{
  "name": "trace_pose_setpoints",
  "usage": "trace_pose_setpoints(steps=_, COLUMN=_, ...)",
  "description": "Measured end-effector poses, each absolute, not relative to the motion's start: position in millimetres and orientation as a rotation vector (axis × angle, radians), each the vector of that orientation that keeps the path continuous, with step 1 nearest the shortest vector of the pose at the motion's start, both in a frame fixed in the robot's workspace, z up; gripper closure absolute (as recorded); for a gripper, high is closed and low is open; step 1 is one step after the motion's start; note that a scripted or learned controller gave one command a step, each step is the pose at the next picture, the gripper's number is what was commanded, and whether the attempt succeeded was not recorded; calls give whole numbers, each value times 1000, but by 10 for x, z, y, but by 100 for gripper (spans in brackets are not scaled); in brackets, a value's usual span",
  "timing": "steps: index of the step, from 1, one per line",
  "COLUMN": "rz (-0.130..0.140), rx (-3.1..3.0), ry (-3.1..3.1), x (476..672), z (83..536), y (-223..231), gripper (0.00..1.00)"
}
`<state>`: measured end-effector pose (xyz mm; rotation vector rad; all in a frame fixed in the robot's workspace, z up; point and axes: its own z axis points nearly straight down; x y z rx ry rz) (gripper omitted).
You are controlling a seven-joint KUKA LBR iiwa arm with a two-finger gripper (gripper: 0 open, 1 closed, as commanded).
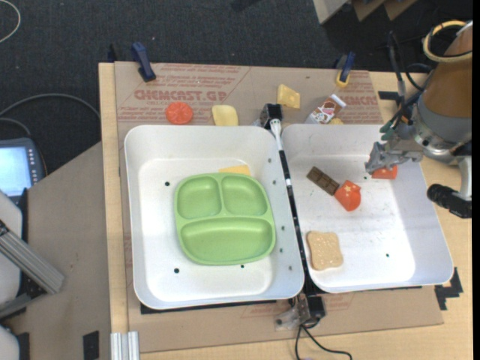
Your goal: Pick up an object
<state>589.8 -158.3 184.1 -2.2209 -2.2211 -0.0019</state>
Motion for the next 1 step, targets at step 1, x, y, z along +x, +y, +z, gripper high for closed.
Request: trace_pose_setpoints(steps=1, rz=-2, rx=-2209, ry=-2226, x=5431, z=2220, y=-689, gripper=100)
